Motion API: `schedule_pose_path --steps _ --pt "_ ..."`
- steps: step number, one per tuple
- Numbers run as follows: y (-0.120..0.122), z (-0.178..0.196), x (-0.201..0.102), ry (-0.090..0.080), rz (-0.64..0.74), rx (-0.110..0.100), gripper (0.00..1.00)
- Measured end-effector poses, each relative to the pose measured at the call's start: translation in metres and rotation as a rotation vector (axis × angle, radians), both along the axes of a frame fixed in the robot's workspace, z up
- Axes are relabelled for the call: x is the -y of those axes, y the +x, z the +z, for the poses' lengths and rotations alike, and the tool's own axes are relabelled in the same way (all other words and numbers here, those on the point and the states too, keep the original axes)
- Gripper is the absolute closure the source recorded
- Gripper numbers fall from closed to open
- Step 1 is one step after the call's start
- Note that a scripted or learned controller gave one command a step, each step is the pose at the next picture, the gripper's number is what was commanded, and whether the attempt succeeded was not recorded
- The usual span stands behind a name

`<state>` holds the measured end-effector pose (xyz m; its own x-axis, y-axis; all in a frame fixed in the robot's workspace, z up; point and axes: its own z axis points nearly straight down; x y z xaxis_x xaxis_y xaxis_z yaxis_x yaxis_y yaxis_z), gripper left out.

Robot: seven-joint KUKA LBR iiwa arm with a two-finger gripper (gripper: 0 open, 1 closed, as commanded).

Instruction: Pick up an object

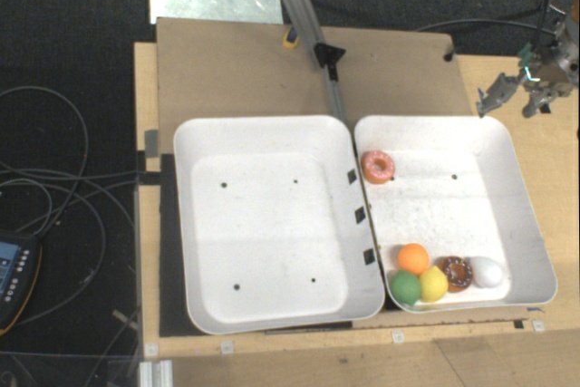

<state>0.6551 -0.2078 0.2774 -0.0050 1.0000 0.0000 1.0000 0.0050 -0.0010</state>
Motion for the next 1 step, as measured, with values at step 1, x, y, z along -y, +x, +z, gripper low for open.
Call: schedule_pose_path --steps 1 --pt "0.0007 0.0025 -0.0004 -0.001 0.002 0.003 0.0"
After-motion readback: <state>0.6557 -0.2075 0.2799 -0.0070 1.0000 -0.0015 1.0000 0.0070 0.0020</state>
